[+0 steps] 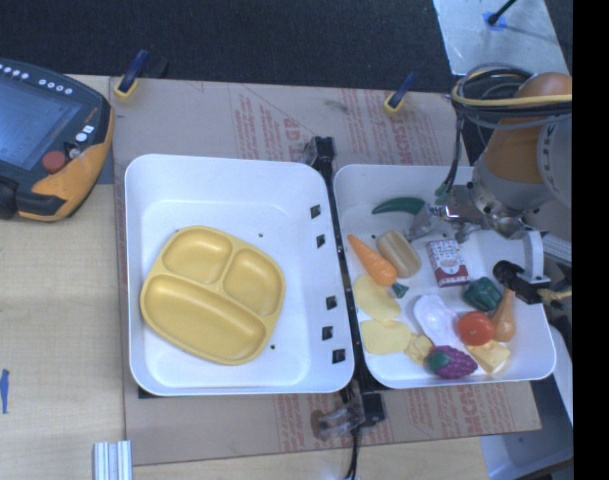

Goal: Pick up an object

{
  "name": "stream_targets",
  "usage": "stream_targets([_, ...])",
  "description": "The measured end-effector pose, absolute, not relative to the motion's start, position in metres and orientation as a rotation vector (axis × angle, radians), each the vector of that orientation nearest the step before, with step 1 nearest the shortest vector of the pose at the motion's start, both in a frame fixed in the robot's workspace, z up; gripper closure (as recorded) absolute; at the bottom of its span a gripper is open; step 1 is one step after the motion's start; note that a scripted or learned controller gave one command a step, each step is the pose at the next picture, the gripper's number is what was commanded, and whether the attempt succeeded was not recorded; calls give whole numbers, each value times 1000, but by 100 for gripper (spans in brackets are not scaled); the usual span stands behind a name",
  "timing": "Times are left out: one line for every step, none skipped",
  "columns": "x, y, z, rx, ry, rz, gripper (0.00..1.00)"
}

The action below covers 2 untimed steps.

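Note:
The right bin [359, 183] holds several toy foods: an orange carrot [372, 258], a tan roll [398, 253], a green pepper pod [399, 206], a small red-and-white carton [447, 262], a dark green piece [481, 293], a red tomato [474, 328], a purple piece [450, 362] and pale yellow slices [376, 298]. My gripper [441, 218] reaches in from the right and hangs low over the bin's upper middle, just above the carton and right of the pepper pod. Nothing shows in its grasp.
A yellow divided plate [214, 293] lies in the left bin [144, 183]. A teach pendant [39, 138] rests on the bench at the far left. The grey arm with its orange band [514, 153] covers the right bin's upper right corner.

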<state>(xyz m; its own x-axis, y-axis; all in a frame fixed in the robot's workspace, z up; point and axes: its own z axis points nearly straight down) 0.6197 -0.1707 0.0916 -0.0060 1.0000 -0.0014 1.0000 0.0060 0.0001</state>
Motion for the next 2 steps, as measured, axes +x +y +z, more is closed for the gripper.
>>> stream_targets([658,-178,93,2213,2229,-1,0])
stream_targets([573,-139,92,2225,2230,-8,0])
